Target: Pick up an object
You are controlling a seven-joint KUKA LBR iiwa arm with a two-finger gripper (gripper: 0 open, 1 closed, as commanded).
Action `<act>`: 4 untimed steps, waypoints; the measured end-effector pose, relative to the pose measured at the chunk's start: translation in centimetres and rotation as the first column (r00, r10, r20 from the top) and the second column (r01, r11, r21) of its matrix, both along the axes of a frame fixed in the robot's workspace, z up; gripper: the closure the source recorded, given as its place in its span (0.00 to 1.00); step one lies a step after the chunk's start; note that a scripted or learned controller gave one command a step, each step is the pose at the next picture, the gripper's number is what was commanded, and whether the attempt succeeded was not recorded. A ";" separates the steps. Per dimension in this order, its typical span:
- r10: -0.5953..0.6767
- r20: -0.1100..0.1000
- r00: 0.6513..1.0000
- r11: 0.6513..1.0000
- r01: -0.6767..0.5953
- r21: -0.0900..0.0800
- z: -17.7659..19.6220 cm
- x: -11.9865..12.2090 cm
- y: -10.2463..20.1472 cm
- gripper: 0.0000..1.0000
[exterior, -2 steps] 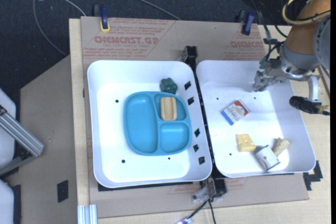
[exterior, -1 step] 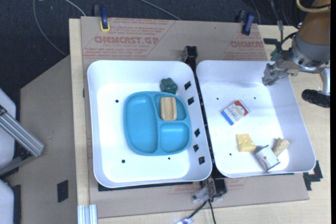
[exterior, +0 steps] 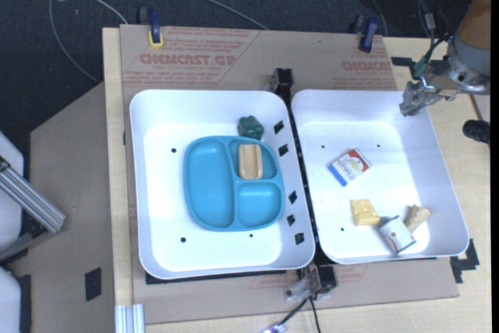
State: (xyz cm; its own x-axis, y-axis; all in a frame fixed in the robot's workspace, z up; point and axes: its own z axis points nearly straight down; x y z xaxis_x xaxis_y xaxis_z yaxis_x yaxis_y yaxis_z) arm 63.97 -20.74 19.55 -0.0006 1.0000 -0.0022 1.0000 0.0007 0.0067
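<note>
Looking down, you see the gripper (exterior: 413,99) hovering over the right bin's (exterior: 437,168) upper right rim; whether its claw is parted or closed you cannot tell. Well apart from it, toward the bin's middle, lies the small red-and-white packet (exterior: 348,166), with the yellow cheese block (exterior: 363,211) lower still.

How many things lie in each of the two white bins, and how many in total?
Left bin: 3 - blue divided plate, tan block, dark green lump.
Right bin: 4 - small carton, yellow piece, white box, tan piece.
Total: 7
</note>
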 end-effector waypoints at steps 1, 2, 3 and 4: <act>0.000 0.001 1.000 1.000 0.000 0.000 6.5 -0.3 -0.1 1.00; 0.003 -0.010 1.000 1.000 -0.003 0.004 5.0 -2.1 4.8 1.00; 0.004 -0.009 1.000 1.000 -0.004 0.005 5.6 -3.6 9.4 1.00; 0.004 -0.011 1.000 1.000 -0.004 0.005 4.2 -5.7 15.0 1.00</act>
